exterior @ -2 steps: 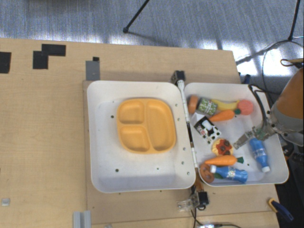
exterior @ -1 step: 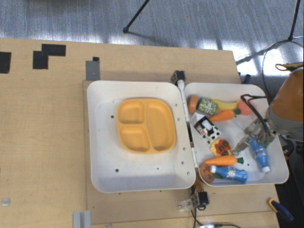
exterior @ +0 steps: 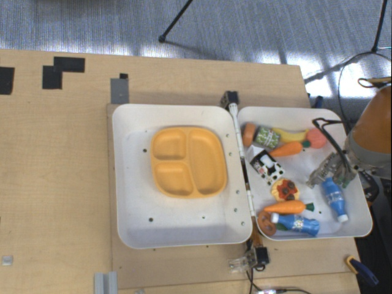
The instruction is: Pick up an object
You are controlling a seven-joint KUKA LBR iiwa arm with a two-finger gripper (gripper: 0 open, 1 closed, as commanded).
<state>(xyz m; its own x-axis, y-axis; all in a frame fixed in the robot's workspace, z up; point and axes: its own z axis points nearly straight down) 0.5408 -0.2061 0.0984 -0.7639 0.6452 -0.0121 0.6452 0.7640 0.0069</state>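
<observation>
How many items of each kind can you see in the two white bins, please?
Orange divided plate: 1
Toy carrots: 2
Blue bottles: 2
Banana: 1
Green can: 1
Black-and-white block: 1
Pizza slice: 1
Total: 9, counting only what I can tell apart.

My bench (exterior: 55,164) looks like matt, pale wood. Both white bins (exterior: 184,231) and the orange divided plate (exterior: 187,162) seem smooth, faintly glossy plastic.
</observation>
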